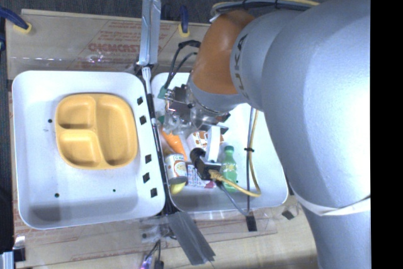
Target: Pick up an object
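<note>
Reaching down into the right bin (271, 167), nothing lifted yet.

Gripper (189, 111) low over a heap at the bin's left wall: carrot (172, 140), small can (176, 167), green bottle (228, 164). Pincer state: cannot tell, hidden under the wrist. Yellow tray (96, 130) alone in left bin (31, 198). Next, probably: closing on one item, then lifting straight up.

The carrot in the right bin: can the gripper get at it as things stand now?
Probably yes. The carrot lies bare at the right bin's left side, just below the gripper, with nothing covering it. A can crowds its lower end.
</note>
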Controlling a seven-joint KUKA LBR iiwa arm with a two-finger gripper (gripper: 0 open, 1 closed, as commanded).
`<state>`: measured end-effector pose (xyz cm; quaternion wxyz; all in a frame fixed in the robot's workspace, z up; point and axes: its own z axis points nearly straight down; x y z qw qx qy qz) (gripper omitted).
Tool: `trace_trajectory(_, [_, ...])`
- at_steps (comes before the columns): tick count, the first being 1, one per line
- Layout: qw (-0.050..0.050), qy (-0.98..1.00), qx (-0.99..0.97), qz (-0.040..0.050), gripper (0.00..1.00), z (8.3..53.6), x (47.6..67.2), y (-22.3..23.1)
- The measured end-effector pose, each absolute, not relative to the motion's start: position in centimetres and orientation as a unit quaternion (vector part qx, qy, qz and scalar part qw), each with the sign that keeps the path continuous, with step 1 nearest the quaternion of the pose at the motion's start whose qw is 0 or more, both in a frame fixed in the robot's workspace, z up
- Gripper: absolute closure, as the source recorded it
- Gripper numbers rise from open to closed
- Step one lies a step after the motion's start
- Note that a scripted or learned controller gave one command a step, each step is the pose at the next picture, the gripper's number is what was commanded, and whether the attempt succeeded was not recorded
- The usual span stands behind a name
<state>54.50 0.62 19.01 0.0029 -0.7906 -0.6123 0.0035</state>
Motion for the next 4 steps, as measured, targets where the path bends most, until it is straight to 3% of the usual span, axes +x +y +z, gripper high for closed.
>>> trace_trajectory(1, [0.001, -0.578, -0.816, 0.0009, 1.00, 27.2, 60.5, 1.7])
trace_trajectory(2, [0.002, -0.464, -0.886, 0.0035, 1.00, 23.0, 59.0, 8.8])
trace_trajectory(3, [0.002, -0.428, -0.904, 0.0037, 1.00, 14.0, 61.6, 10.9])
trace_trajectory(4, [0.002, -0.407, -0.913, 0.0028, 1.00, 19.1, 58.7, 9.7])
